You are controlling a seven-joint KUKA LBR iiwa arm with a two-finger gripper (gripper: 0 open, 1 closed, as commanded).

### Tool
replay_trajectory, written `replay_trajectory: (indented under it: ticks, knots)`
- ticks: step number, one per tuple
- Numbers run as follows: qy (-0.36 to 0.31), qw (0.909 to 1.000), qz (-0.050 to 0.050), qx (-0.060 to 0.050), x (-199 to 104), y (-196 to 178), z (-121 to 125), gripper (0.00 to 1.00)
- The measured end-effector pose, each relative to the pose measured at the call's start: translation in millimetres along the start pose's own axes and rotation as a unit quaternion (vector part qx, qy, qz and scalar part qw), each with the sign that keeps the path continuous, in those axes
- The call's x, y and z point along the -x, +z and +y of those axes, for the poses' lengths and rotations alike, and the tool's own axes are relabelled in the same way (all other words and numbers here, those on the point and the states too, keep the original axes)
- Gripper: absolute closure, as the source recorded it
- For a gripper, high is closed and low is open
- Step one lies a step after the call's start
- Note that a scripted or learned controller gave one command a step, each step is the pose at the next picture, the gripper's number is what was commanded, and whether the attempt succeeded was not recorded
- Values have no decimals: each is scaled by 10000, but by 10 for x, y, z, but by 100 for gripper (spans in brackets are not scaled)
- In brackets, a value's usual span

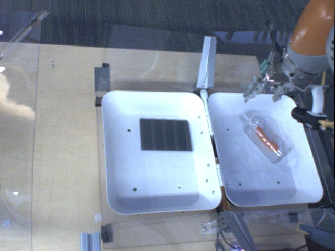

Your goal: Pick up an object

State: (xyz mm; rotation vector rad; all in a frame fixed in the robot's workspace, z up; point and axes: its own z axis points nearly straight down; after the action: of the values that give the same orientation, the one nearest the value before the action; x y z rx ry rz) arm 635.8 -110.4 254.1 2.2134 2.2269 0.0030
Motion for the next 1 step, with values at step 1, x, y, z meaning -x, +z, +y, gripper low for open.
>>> replay_trajectory:
  ticks: [1]
  knots:
    - [-108,9999,-7,27,374,1667,168,0]
